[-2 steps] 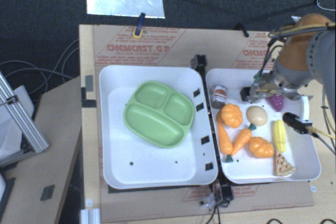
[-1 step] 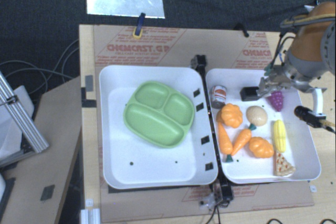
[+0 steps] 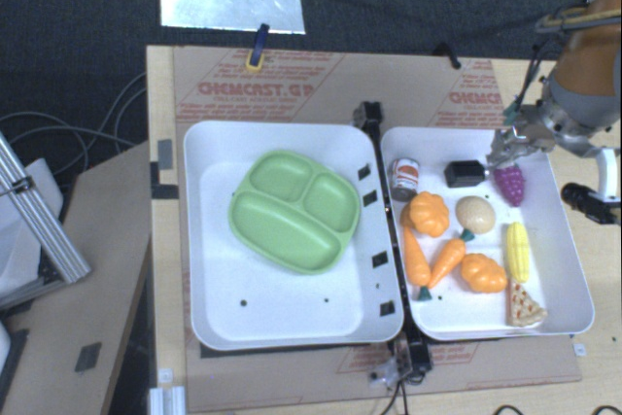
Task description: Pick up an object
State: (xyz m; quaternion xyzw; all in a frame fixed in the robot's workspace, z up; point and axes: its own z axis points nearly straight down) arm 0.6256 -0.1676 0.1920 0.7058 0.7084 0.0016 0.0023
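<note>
My gripper (image 3: pixel 509 151) hangs over the back right of the right bin (image 3: pixel 575 292), on the grey arm with its orange band coming in from the right. Directly below it, touching or nearly touching, is a purple bunch of grapes (image 3: pixel 510 184). A black block (image 3: pixel 465 173) lies just to the left of the gripper, and a small red and white can (image 3: pixel 404 177) lies further left. Whether the grapes are gripped is not visible.
The right bin also holds an orange pepper (image 3: pixel 428 214), a tan egg (image 3: pixel 474 214), two carrots (image 3: pixel 416 258) (image 3: pixel 448 258), a corn cob (image 3: pixel 518 250), an orange fruit (image 3: pixel 483 274) and a pizza slice (image 3: pixel 524 306). The left bin (image 3: pixel 224 306) bears a green divided plate (image 3: pixel 294 209).
</note>
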